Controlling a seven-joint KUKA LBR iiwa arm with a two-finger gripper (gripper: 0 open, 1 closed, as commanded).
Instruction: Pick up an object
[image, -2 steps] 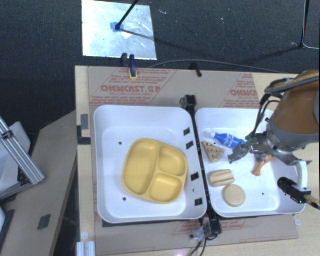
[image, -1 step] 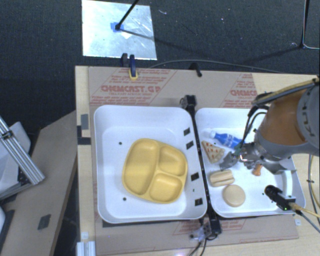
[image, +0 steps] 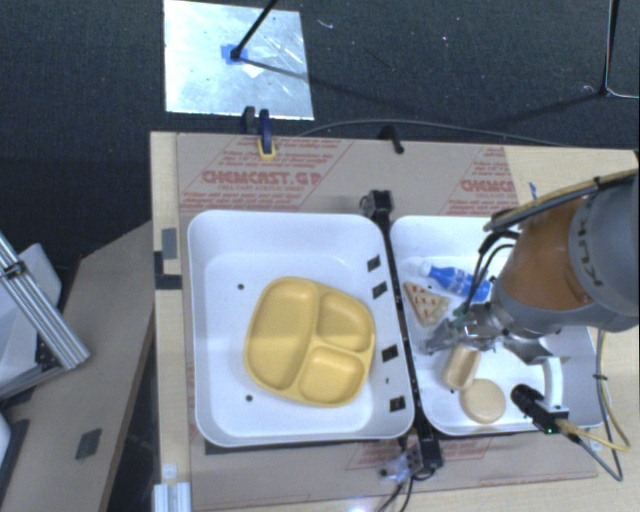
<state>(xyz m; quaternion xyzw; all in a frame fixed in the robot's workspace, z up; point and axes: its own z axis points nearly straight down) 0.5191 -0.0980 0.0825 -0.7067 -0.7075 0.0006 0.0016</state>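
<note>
My gripper hangs low over the middle of the right bin, at the end of the grey and orange arm reaching in from the right. A tan cylinder-shaped piece lies just below it, close to or touching it. A round tan bun-like piece rests near the bin's front edge. A pizza-slice toy lies just left of and above the gripper. A blue and white tube lies behind it, partly covered by the arm.
The left bin holds a yellow divided plate. A black divider with clips runs between the bins. Brown cardboard lies under both bins, and a blue and yellow clamp sits at its far edge.
</note>
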